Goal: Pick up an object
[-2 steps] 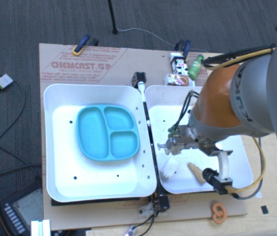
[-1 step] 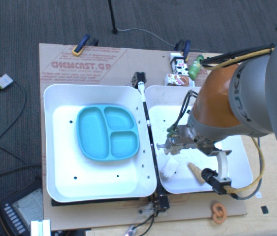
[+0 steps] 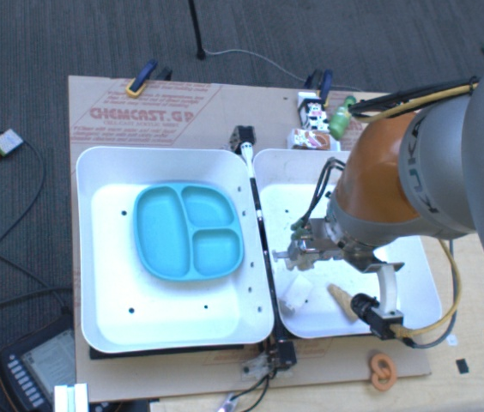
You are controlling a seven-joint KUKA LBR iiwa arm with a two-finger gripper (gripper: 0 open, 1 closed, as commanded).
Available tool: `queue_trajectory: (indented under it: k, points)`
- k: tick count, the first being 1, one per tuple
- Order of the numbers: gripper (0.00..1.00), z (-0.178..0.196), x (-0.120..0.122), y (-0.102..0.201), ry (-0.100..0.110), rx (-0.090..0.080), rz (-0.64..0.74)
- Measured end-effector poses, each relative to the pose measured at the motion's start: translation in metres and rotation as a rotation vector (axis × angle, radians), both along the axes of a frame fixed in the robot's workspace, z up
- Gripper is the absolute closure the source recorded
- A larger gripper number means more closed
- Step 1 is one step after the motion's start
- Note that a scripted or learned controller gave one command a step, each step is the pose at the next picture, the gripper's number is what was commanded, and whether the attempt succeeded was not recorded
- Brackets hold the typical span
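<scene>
The gripper [image 3: 300, 257] hangs low in the right bin [image 3: 414, 312]; whether its fingers are apart or together cannot be told. A small white object [image 3: 295, 293] lies just below it, a tan piece [image 3: 342, 299] beside that. The left bin [image 3: 96, 256] holds a blue 3-compartment plate [image 3: 189, 231].

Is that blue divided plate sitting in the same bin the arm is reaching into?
No, the blue divided plastic plate lies in the left white bin.

Light blue divided plate [image 3: 189, 231], white bins [image 3: 87, 230], grey arm [image 3: 448, 170] with orange band [image 3: 379, 174], tan bench board [image 3: 139, 114]
</scene>
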State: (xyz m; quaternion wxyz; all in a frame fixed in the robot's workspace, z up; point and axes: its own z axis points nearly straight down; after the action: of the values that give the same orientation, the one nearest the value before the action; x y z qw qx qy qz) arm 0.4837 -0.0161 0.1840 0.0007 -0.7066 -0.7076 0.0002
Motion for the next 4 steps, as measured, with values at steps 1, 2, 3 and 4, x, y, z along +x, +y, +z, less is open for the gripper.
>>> queue_trajectory:
  k: [1, 2, 3, 4]
  points:
    - [1.00, 0.000, 0.000, 0.012, 0.000, 0.000, 0.001]
    - [1.00, 0.000, 0.000, 0.010, 0.000, 0.000, 0.001]
    - [1.00, 0.000, 0.000, 0.006, 0.000, 0.000, 0.000]
    - [1.00, 0.000, 0.000, -0.006, 0.000, -0.001, -0.001]
